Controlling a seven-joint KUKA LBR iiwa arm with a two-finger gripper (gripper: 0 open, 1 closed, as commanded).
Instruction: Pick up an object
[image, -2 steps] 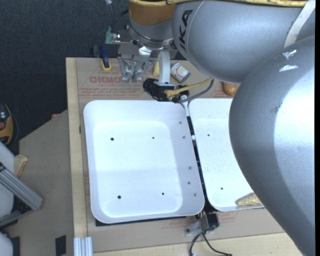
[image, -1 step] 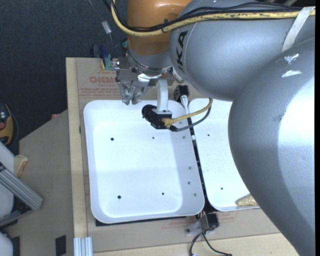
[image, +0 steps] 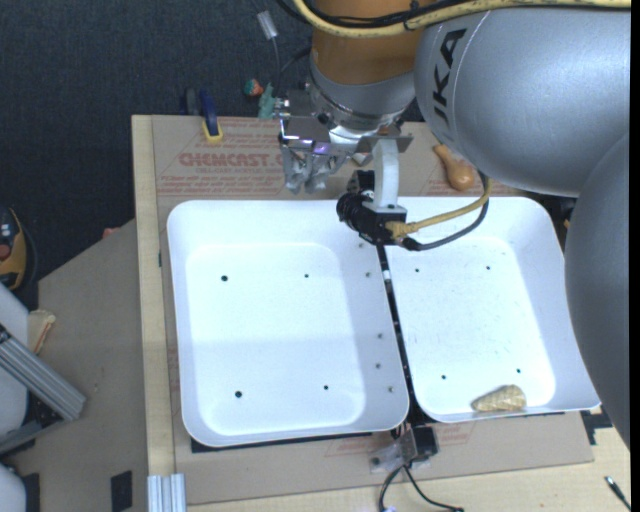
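The end effector (image: 306, 172) hangs above the table beyond the left bin (image: 190, 300); whether it is wide or narrow I cannot tell. The tan object (image: 499, 400) lies well apart in the right bin's (image: 545, 240) near corner, probably against the wall, so a descent may hit the rim.

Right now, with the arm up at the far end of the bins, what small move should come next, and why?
Probably swing the pincer toward the near corner of the right bin: the one tan object lies there, while the pincer sits beyond the bins' far rim.
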